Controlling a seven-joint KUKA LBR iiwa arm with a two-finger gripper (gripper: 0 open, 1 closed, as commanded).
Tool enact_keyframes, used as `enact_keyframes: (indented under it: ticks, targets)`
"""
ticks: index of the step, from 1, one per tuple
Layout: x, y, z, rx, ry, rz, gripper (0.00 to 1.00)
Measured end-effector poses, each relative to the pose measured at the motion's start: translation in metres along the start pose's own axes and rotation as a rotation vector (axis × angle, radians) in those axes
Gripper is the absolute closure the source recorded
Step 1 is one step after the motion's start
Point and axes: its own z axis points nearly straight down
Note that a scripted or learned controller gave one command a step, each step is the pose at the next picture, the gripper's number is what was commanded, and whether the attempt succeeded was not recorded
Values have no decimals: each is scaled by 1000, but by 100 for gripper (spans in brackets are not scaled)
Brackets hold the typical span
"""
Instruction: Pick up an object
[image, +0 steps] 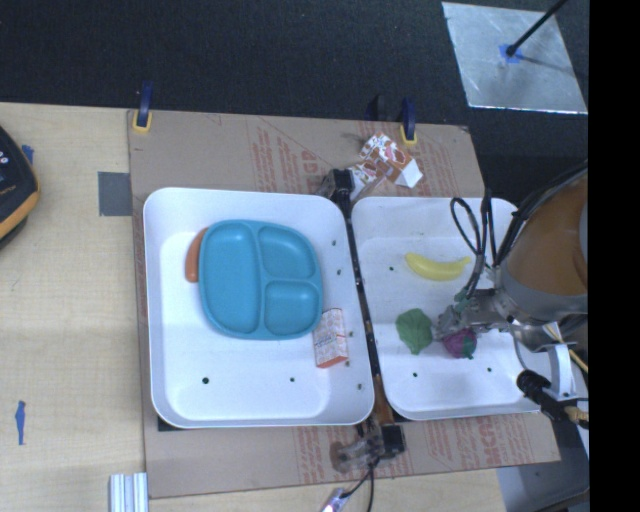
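A small purple object (459, 343) lies in the right bin (400, 390), toward the lower right of the frame, with the hand (463, 318) directly over its upper edge; whether the hand is released or clenched cannot be told from this angle, and nothing shows the object to be held. Just to the left of the purple object sits a green leafy toy (414, 329), near it but apart. Above both, in the upper part of the same bin, a yellow banana (437, 266) lies roughly level. The grey arm (545, 250), with black cables (470, 232) looping at its wrist, enters from the right edge of the frame. The left bin (250, 400) holds a blue divided plate (260, 278) at its centre; an orange item (192, 258) shows from beneath the plate's left rim, and a small printed packet (331, 337) lies just beside the plate's lower right corner. Both bins rest on a brown cardboard sheet (260, 150) upon the tabletop (60, 330). A crumpled wrapper (388, 162) lies on the cardboard above the right bin, and a yellow and black device (14, 190) sits at the left edge of the frame.
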Motion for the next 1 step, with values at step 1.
enact_keyframes:
  ticks: [1]
  targets:
    - [68, 57, -91, -3, 3, 5, 100]
